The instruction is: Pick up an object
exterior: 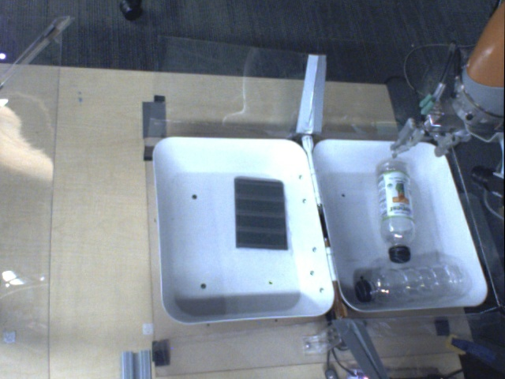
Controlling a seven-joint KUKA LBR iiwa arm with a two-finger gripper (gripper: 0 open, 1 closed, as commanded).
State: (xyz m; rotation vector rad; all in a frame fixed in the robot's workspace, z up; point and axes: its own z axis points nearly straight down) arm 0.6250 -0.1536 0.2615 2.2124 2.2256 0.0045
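Note:
My gripper [421, 144] hangs over the far edge of the right bin [347, 180], its fingers [403, 143] spread open with nothing between them. Just in front of it lies a clear plastic bottle [394, 204] with a white, green and orange label and a black cap pointing toward the front. A second clear bottle [412, 279] lies on its side along the bin's front wall, its black cap to the left. In the left bin [181, 235] a dark grey ribbed rectangular block [260, 213] lies flat in the middle.
A metal divider post [311, 93] rises behind the seam between the bins. Cables loop behind the arm at the upper right. Wooden bench top surrounds the bins, with a transparent panel on the left.

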